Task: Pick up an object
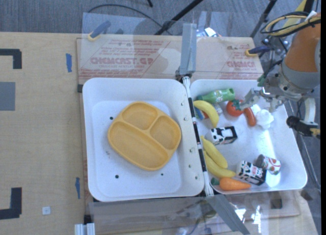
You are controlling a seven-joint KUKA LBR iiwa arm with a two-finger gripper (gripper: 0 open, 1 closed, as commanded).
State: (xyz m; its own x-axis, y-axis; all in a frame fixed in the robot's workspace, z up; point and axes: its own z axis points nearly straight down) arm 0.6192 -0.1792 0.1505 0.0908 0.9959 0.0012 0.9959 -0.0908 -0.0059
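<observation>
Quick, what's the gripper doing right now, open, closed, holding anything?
Gripper: cannot be told whether open or closed. It hangs over the right bin, near the tomato; nothing visibly held.

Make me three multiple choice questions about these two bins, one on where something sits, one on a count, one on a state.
1. Where is the yellow divided plate?
A. left bin
B. right bin
C. on the bench outside the bins

2. How many bananas are in the right bin?
A. one
B. three
C. five

3. How does the orange carrot lie?
A. standing on end
B. flat near the front edge of the bin
C. on the plate

Answers: 1 A, the plate rests on the floor of the left bin. 2 B, one banana lies near the divider and two more lie lower down. 3 B, it lies on its side by the front rim.
</observation>
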